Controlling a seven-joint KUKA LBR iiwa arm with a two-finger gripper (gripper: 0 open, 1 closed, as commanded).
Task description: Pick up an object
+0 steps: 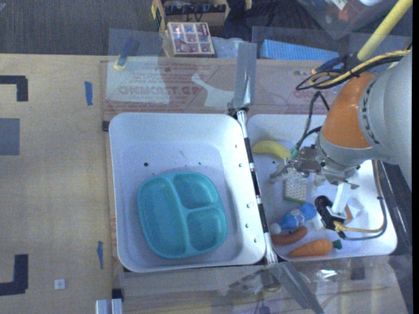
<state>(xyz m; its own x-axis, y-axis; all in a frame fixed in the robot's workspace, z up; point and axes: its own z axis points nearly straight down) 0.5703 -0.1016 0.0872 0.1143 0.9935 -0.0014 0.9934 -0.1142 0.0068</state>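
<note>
nearest the camera, along the near wall of the right bin [387, 241], a carrot [311, 247] and a sausage [289, 235] are seen lying side by side, with a blue bottle [298, 217] just behind them. a banana [271, 149] lies at the far side by the divider, and a pale mesh block [295, 188] sits under the gripper [302, 169], which hangs low over the bin's middle; whether anything is grasped cannot be told.

all are judged to be light toy pieces of smooth, stiff plastic, likely to slip or roll. the carrot would best be taken across its thick middle, the pads set square to its length.

counted: two bins, one carrot, one sausage, one bottle, one banana, one block, and one teal tray [182, 212] in the left bin [124, 175].
</note>
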